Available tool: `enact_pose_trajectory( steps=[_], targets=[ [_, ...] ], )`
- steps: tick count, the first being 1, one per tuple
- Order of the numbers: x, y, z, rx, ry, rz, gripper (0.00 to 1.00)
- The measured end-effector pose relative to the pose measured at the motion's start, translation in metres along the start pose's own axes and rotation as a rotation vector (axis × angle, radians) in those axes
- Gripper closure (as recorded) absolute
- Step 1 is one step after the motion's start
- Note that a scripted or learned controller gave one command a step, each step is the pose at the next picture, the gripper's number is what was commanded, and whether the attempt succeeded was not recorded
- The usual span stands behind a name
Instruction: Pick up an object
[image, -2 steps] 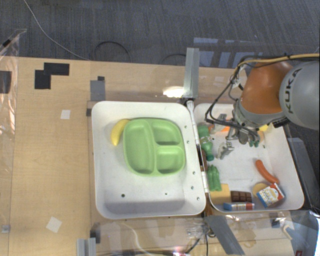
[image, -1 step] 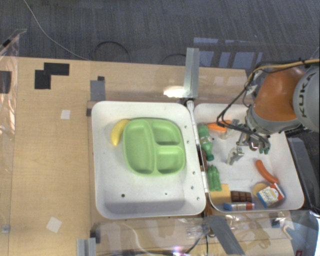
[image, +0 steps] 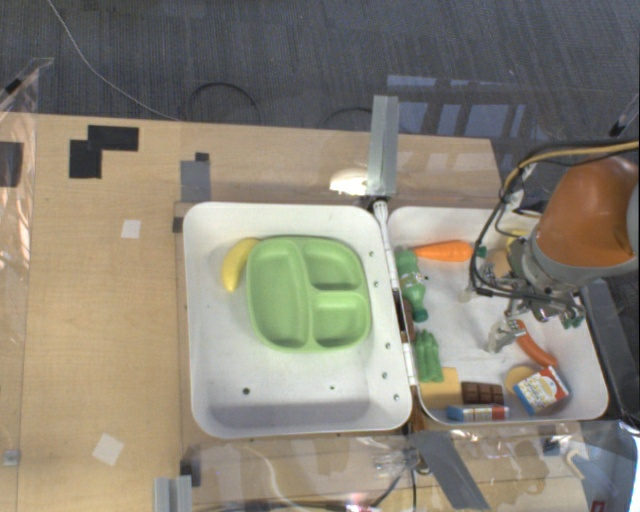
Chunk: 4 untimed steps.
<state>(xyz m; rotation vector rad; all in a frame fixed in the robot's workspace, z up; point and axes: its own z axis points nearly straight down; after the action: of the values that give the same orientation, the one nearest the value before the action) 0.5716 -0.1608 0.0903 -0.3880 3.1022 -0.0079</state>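
Observation:
My gripper (image: 512, 330) hangs low over the middle of the right bin (image: 455, 300), under the grey wrist and orange band (image: 598, 212). Just right of it lies a small orange piece (image: 538, 351). A carrot (image: 443, 252) rests near the bin's far side. Along the bin's left wall lie two green toy vegetables (image: 409, 283) (image: 428, 355). At the front sit a yellow block (image: 446, 382), a chocolate bar (image: 483, 394), a blue marker (image: 476, 412) and a small colourful carton (image: 541, 391). Nothing shows in the gripper's grasp.
The left bin (image: 220, 390) holds a green divided plate (image: 306, 292) with a banana (image: 235, 263) beside its left edge. A metal post (image: 383, 150) stands behind the divider between the bins. Cables (image: 490, 255) loop off the wrist over the right bin.

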Motion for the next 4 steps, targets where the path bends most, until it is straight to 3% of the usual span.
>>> enact_pose_trajectory(
  steps=[1, 2, 3, 4],
  targets=[
    [0.046, -0.004, -0.001, 0.0, -0.002, 0.062, 0.0],
    [0.058, 0.006, -0.002, 0.004, -0.007, -0.018, 0.0],
    [0.052, 0.006, -0.016, 0.01, -0.023, -0.025, 1.0],
    [0.018, -0.032, -0.082, -0.003, 0.002, -0.506, 1.0]
  ],
)
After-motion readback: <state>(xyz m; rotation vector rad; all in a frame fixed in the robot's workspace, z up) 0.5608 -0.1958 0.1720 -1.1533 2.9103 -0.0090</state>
